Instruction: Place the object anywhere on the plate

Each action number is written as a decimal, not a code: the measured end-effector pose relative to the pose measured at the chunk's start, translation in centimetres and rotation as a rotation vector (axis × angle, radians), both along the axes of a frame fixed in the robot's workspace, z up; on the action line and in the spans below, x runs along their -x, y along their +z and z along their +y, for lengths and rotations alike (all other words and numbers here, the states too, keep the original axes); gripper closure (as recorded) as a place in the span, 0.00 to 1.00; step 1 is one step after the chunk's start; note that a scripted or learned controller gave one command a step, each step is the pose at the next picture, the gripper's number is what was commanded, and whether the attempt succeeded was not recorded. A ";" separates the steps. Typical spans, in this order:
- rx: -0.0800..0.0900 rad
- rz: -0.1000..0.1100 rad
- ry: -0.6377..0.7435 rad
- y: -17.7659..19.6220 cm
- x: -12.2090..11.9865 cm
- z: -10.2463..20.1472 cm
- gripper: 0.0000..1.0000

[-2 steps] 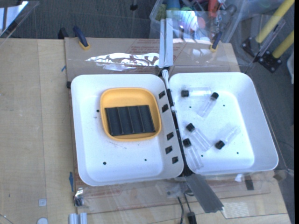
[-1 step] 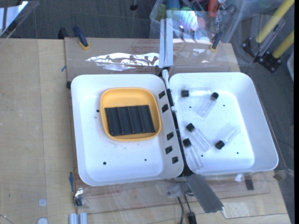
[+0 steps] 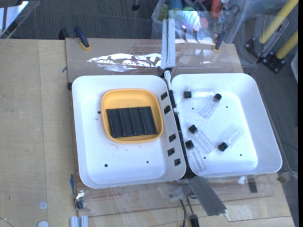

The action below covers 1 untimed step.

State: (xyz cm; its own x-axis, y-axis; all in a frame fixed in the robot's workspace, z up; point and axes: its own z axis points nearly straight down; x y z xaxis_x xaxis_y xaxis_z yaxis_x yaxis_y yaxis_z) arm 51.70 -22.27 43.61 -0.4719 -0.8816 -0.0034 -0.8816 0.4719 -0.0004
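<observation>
A yellow plate [image 3: 110, 103] with rounded corners lies in the left bin [image 3: 94, 162], toward its back. A black ribbed rectangular block [image 3: 131, 121] lies flat on the plate and covers most of its floor. Several clear vials with black caps lie scattered in the right bin [image 3: 248, 112]: one near the back [image 3: 211, 104], one at the middle [image 3: 201, 138], one toward the right [image 3: 230, 138].
A row of black clips [image 3: 169, 124] runs along the divider between the two bins. Crumpled foil [image 3: 128, 60] lies behind the left bin. A clear box of clutter [image 3: 203, 8] stands at the back. Bare wooden bench [image 3: 33, 126] extends to the left.
</observation>
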 end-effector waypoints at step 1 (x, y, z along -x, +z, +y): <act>0.000 0.001 0.363 -0.1 3.7 0.0 1.00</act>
State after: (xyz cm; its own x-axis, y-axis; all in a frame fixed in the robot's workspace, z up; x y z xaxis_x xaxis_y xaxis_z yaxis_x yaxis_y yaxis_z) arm 48.02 -22.29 43.54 -0.1279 -0.9918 -0.0036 -0.9918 0.1279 0.0003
